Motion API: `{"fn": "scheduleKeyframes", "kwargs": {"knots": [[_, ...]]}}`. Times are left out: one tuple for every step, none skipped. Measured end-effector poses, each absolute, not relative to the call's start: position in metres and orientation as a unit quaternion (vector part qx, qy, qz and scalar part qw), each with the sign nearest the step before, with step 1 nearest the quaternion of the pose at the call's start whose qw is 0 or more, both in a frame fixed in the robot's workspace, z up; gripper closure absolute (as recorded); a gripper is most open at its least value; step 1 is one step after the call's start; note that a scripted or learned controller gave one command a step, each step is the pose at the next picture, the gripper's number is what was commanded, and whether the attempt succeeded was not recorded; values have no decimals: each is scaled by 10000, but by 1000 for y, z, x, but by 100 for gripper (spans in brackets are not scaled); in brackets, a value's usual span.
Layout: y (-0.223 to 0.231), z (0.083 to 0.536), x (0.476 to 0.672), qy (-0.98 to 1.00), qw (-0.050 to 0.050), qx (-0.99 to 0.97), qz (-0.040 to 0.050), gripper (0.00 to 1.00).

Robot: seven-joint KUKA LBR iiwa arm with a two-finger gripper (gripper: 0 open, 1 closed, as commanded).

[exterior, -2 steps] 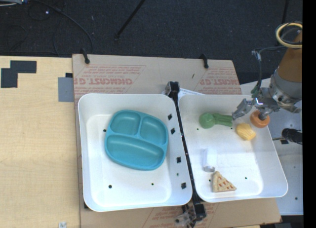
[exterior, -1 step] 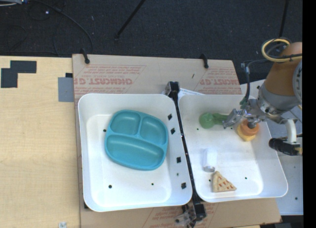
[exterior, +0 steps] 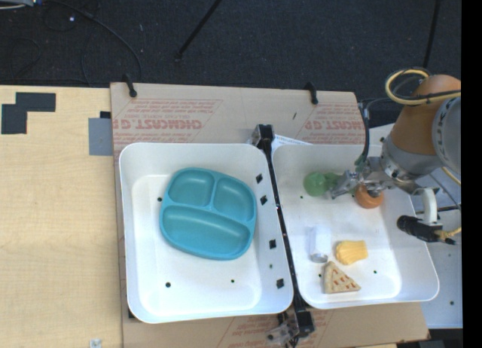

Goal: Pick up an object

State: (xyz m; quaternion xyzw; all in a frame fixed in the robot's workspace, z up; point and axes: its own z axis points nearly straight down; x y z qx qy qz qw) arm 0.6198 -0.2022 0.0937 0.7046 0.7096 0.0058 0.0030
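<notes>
The right bin (exterior: 410, 282) holds several small objects. A green rounded piece (exterior: 319, 183) lies near its back left. An orange ball-like piece (exterior: 369, 199) sits to its right. My gripper (exterior: 351, 185) is low over the bin between these two, its tip close to the green piece and just above the orange one. Nearer the front lie a small whitish piece (exterior: 319, 241), a yellow chunk (exterior: 351, 251) and a tan waffle wedge (exterior: 340, 279).
The left bin (exterior: 143, 264) holds a teal divided plate (exterior: 208, 213). A black divider with clips (exterior: 275, 218) runs between the bins. The grey arm with its orange band (exterior: 422, 124) comes in from the right over the right bin's back edge.
</notes>
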Motion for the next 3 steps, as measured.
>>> {"fn": "scheduleKeyframes", "kwargs": {"knots": [[-209,107,619,7092,99,7049,21,100],[-205,167,613,7077,8,7065,5,100],[-205,220,614,7080,17,7062,8,100]]}}
